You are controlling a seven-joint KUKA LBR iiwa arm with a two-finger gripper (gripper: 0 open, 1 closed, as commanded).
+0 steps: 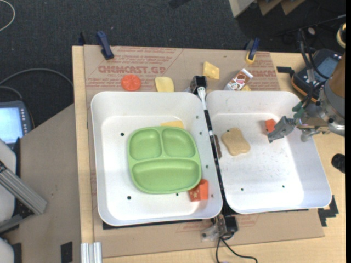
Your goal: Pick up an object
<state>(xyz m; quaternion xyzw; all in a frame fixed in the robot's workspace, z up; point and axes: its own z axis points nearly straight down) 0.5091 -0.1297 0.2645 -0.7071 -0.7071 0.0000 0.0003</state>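
Across the two shallow white bins: left bin [104, 147] holds a green divided plastic plate [164, 159], an orange block [199, 190] at its lower right corner, a pale yellow piece [173, 124] behind it.
Right bin [307, 190]: tan bread-shaped piece [236, 142] lies left of the gripper [281, 129]; small orange-red block [270, 125] touches the fingertips. Finger state: cannot tell.

I see the right bin [307, 188] floor mostly bare in front of the cookie [236, 142]; an orange block [270, 125] sits right of it. Left of the cookie, the green plate [163, 160] crowds the other bin.
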